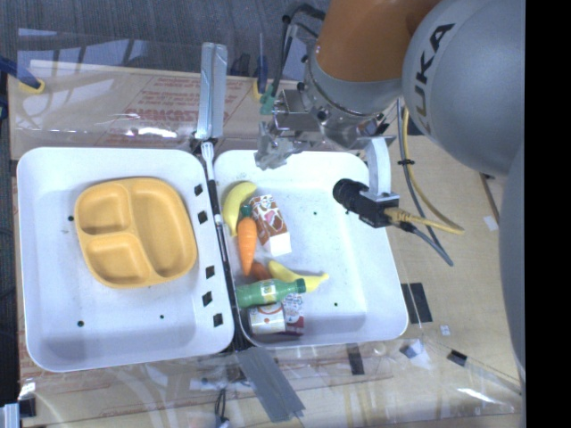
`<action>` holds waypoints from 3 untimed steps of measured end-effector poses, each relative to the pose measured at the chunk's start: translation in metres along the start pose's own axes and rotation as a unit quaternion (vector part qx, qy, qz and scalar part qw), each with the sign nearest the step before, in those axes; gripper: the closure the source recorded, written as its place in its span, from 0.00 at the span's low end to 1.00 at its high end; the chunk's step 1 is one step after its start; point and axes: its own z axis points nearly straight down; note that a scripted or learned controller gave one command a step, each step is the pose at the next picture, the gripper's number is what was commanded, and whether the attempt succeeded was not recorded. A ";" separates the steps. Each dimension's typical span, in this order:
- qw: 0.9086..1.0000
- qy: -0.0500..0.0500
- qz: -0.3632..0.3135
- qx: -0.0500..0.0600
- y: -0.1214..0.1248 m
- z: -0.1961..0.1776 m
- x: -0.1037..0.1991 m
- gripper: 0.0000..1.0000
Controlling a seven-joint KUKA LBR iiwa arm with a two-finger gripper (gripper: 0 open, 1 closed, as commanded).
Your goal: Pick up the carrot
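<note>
Carrot [246, 244] lying along the left wall of the right bin [357, 266], between a banana [235, 201] above and a green bottle [268, 291] below, with a small carton [268, 224] just beside. Claw [270, 156] hovering over that bin's far rim, well apart from the carrot; open or closed, impossible to tell. Yellow tray [134, 230] resting in the left bin [53, 328].

Grey KUKA arm [464, 69] w/ orange band [379, 20], yellow cables [428, 212].
</note>
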 end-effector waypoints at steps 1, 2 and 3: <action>0.993 0.000 -0.117 0.003 0.021 0.121 0.033 1.00; 0.958 0.000 -0.287 0.000 0.056 0.058 0.056 1.00; 0.958 0.000 -0.286 0.000 0.056 0.058 0.056 0.00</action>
